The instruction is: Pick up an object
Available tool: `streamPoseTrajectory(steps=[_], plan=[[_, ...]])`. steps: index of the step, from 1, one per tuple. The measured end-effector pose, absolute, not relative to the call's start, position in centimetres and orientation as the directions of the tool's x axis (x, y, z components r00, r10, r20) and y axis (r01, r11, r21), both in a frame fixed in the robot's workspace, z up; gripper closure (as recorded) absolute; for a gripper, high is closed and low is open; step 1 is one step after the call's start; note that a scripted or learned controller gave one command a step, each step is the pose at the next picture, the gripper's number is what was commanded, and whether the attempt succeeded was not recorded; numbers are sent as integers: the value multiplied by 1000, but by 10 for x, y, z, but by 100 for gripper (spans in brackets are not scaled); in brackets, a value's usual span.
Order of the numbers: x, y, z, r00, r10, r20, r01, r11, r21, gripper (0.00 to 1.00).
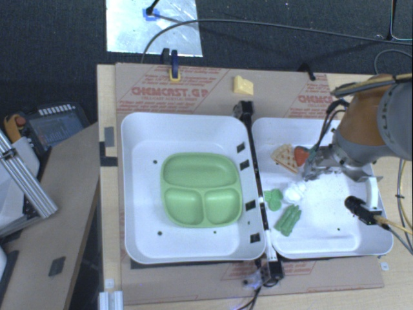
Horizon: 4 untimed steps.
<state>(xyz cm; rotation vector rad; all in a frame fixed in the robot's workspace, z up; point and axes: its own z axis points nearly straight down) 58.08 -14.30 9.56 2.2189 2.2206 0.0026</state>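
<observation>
We saw a small heap of objects in the right bin point(335, 234): a tan cracker-like piece point(284, 156) and a red piece point(301, 154) touching it near the bin's upper left, then a white lump point(293, 193) below them, with two green pieces point(273, 199) point(288, 219) beside the divider. The hand point(312, 170) hung just right of the red piece, above the white lump; we could not tell its state. The arm point(368, 124) reached in from the right. The left bin point(139, 173) carried a green divided tray point(200, 189) on the counter point(84, 173)
</observation>
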Motion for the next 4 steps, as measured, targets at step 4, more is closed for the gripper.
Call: streamPoseTrajectory(steps=[4], plan=[[588,-97,253,-8,1000,0,1000,8,3,100]])
